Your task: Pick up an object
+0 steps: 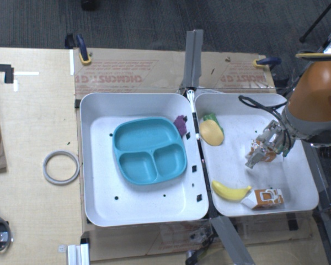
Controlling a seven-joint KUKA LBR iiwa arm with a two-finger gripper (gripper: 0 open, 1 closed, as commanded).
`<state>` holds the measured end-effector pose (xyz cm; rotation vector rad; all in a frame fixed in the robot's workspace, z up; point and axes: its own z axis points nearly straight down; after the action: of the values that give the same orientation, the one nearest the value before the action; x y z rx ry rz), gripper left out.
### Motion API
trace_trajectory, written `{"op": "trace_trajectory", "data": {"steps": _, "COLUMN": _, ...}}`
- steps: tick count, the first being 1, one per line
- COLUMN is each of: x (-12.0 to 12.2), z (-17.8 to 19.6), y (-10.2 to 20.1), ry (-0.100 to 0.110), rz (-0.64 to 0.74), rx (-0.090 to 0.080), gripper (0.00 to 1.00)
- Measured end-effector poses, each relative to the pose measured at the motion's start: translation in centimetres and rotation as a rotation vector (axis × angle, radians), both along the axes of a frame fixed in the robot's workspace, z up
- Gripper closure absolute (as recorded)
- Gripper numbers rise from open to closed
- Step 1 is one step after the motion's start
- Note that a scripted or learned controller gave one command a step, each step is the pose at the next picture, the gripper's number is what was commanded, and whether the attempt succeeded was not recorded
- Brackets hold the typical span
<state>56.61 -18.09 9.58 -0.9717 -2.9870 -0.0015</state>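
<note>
Now hand (pixel 257 156) over right bin (pixel 298 200), grip state unclear, banana (pixel 230 191) near, lower-left of it

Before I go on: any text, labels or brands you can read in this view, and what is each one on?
Red print on the cardboard sheet behind the left bin: upside down and blurred; not readable.
Red print on the cardboard behind the right bin: also upside down and blurred.
Small carton in the right bin: printed face, too small to read.
Nothing else carries text.
</note>
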Motion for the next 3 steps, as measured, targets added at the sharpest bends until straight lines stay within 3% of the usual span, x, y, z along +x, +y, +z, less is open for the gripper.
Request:
{"op": "trace_trajectory", "data": {"steps": 1, "x": -3.3, "z": -0.3, "y": 1.1, "ry": -0.006, "rz": 0.011, "rx": -0.002, "gripper": 0.0}}
{"op": "trace_trajectory", "data": {"steps": 2, "x": -8.6, "z": -0.4, "y": 5.2, "ry": -0.004, "rz": 0.03, "rx": -0.001, "gripper": 0.0}}
{"op": "trace_trajectory", "data": {"steps": 3, "x": -3.2, "z": -0.7, "y": -1.7, "ry": 0.0, "rz": 0.187, "rx": 0.0, "gripper": 0.0}}
